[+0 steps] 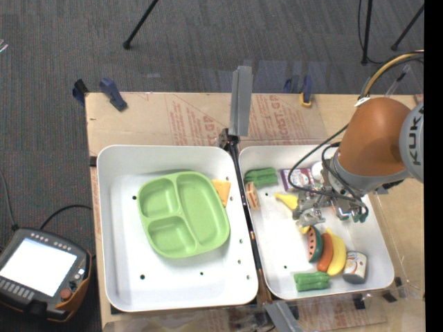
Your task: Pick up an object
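- The gripper (309,216) is hovering low in the right bin (273,268); whether its jaws are apart or together, I cannot tell.
- Just near of it, a watermelon slice (315,244) is lying beside a banana (337,253).
- Both are looking light, stiff and slippery, likely plastic; pinching across the slice's narrow width seems safest.

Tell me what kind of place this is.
Probably a robotics lab: a robot arm over two white bins of toy food, a teach pendant on grey carpet, and tripod legs behind the bench.

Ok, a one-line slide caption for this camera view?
KUKA arm's claw hovers over toy food in the right bin; a green divided plate fills the left bin.
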### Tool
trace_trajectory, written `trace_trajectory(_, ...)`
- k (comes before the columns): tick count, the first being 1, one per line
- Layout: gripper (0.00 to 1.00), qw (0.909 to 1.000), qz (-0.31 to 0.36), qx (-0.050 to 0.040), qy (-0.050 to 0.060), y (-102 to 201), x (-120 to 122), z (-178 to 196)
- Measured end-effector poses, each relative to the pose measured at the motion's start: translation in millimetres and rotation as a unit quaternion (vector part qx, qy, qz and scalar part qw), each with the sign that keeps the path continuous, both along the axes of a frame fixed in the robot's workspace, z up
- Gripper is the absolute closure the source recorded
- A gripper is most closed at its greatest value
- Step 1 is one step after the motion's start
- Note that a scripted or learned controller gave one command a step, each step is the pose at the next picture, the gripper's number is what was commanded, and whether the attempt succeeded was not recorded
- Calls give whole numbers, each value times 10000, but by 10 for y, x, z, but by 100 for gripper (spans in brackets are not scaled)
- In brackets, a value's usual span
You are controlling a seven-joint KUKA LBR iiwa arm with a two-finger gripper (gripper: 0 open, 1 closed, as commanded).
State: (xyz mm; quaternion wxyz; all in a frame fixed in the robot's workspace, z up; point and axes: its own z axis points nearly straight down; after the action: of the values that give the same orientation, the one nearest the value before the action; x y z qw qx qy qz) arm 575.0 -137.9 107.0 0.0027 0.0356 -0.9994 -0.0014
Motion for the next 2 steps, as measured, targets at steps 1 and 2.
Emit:
trace_trajectory(1, 0, 10000, 2, -7, -32, -3, 20, 31)
trace_trajectory(2, 0, 9985, -549, -3, -14, 234, -435, -212)
